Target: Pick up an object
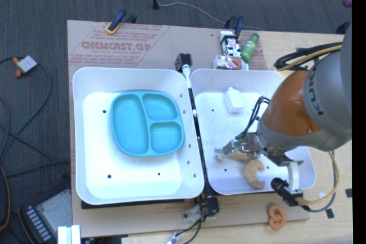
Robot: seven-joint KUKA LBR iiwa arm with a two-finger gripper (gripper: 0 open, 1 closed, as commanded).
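On the bench (114, 48), a brown sheet printed with red lettering, two shallow white bins sat side by side. Reaching in from the right, the grey arm (329, 97) with its orange band was the biggest thing over them, its bulk covering much of the right bin (214, 180) and its wrist bent down toward that bin's floor. The left bin (86, 180) held a light blue divided plate (147, 124) with three compartments, lying flat near the bin's middle. Low in the right bin, the gripper (229, 150) pointed left, its tip close to the floor; whether its fingers were apart or together could not be told, since the metal parts there blurred into one another. Just below and right of the gripper lay a tan, lumpy object (254, 172), close to the bin's near wall and not between the fingers. Farther up in the same bin, near its far wall and well apart from the gripper, a small white block (233, 100) rested on the floor. Beyond the right bin's far rim stood a green bottle (249, 48) beside a small printed carton (230, 54). A blue and yellow clamp (116, 21) gripped the bench's far edge at left, and a small orange ring (277, 216) lay on the bench near the right bin's front corner.
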